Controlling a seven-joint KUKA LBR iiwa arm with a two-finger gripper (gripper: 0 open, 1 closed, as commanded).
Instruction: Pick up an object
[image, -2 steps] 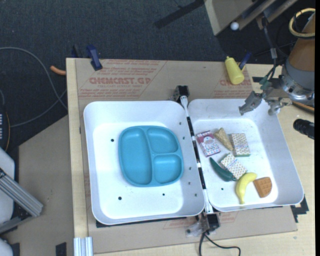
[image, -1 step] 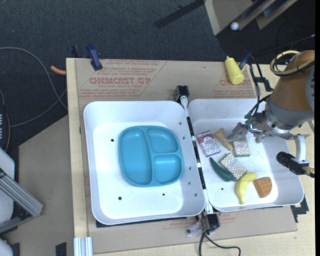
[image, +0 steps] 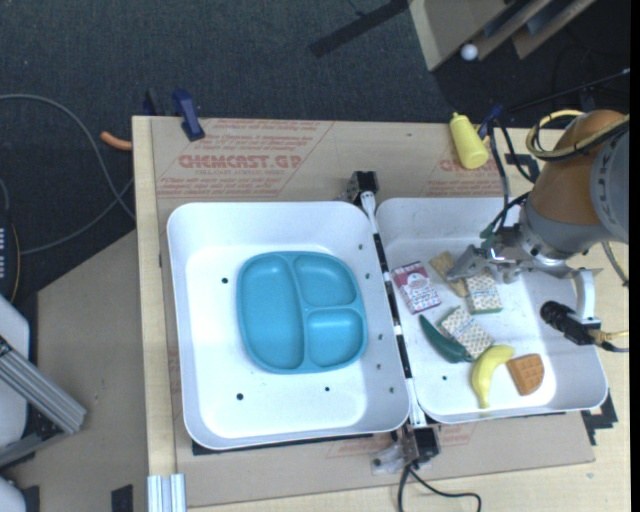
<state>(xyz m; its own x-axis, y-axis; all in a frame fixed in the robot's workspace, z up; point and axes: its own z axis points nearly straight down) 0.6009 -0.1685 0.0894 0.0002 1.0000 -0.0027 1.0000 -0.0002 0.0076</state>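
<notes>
The right bin (image: 585, 385) holds several small items. A pink-and-white packet (image: 415, 287) lies near its left wall. Two checkered crackers (image: 483, 294) (image: 463, 325) sit mid-bin, with a tan piece (image: 443, 265) behind them. Toward the front lie a green pepper (image: 443, 340), a yellow banana (image: 488, 368) and an orange-brown bread piece (image: 526, 373). My gripper (image: 480, 262) hangs low over the bin's middle back, just above the upper cracker and beside the tan piece. Its metal head hides what is under it, and nothing visibly hangs from it.
The left bin (image: 200, 250) carries a blue divided plate (image: 300, 310). The arm's orange band (image: 575, 190) and grey wrist cover the right bin's back right corner. A yellow bottle (image: 468, 141) and a blue clamp (image: 186, 114) sit on the bench behind the bins.
</notes>
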